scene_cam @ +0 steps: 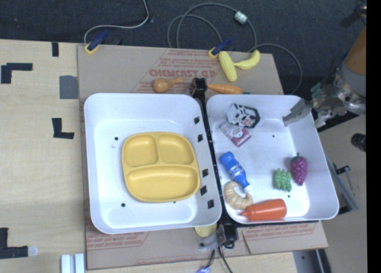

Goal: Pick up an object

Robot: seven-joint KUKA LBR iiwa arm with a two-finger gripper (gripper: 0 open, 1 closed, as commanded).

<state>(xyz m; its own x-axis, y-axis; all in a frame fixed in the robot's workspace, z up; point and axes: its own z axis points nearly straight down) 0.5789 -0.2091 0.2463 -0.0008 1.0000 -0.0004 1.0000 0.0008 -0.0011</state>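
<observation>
The right bin [315, 152] holds several small objects. A black-and-white toy [243, 114] lies beside a pink packet [236, 133] at the back left. A blue bottle [234, 170] lies along the left side, above a tan croissant [237, 197] and an orange-red sausage shape [264, 209] at the front. Purple grapes [298, 168] and a green piece [282, 179] sit at the right. My gripper [305, 109] hangs over the bin's back right corner, apart from all of them, with nothing seen in it.
The left bin [101, 146] holds a yellow divided plate [160, 166]. Behind the bins on the cardboard lie a yellow banana [237, 63], an orange carrot [224, 89] and a brown spoon-like piece [164, 84]. Cables [196, 15] loop across the dark cloth.
</observation>
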